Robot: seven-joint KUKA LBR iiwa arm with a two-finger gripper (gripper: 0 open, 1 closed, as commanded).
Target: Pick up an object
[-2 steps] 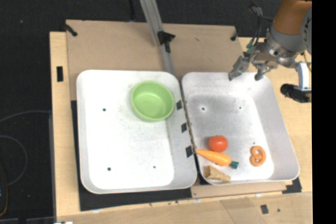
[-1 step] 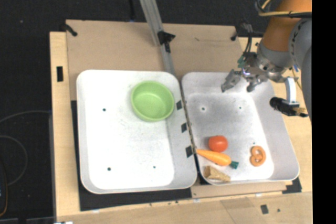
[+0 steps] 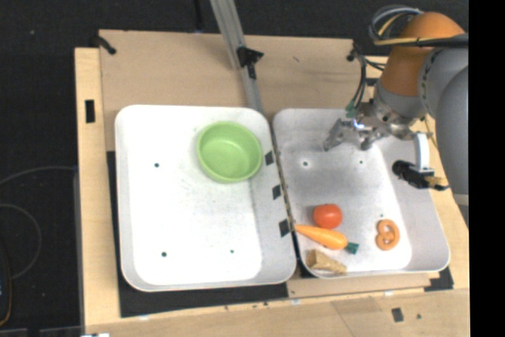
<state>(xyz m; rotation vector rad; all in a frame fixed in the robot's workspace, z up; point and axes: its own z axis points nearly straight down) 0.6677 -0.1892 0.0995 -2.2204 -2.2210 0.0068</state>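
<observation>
You see nothing picked yet: the gripper (image 3: 353, 135), jaws spread and empty, hangs far from the round red tomato (image 3: 327, 215).

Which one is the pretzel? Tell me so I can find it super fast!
Look in the right-hand white bin, the one under the robot arm. Go to its near right corner: the pretzel lies there alone, right of the red tomato and the carrot. It is the small orange-brown loop with holes in it, unlike its solid neighbours.
</observation>
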